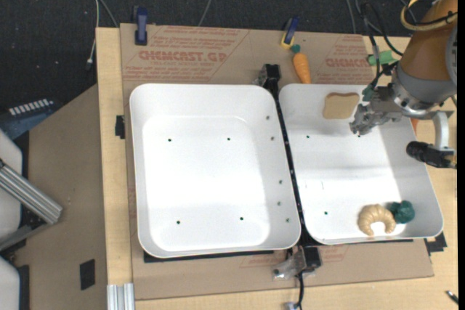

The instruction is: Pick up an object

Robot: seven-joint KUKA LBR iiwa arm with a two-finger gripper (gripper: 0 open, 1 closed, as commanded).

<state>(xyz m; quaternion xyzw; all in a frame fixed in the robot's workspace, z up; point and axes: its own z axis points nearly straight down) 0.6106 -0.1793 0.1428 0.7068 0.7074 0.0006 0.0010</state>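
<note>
Tool [360, 128] hangs low over the upper part of the R bin [349, 221]. Tan flat piece [340, 106], prob. a bread slice, lies just beside it at approx. 10 o'clock, near the bin's top wall; looks apart from the tool, not under it. Can't tell whether the tool is released or clenched; nothing visibly carried.

Other candidates: croissant [378, 220] and small green item [402, 211], touching each other, well apart at 6 o'clock near the bin's bottom rim. Toy carrot [301, 67] sits on the table outside the bins, 11 o'clock.

Judgement: the slice is nearest; a short shift toward 10 o'clock would centre the tool on it. It's flat, so hard to pinch.
</note>
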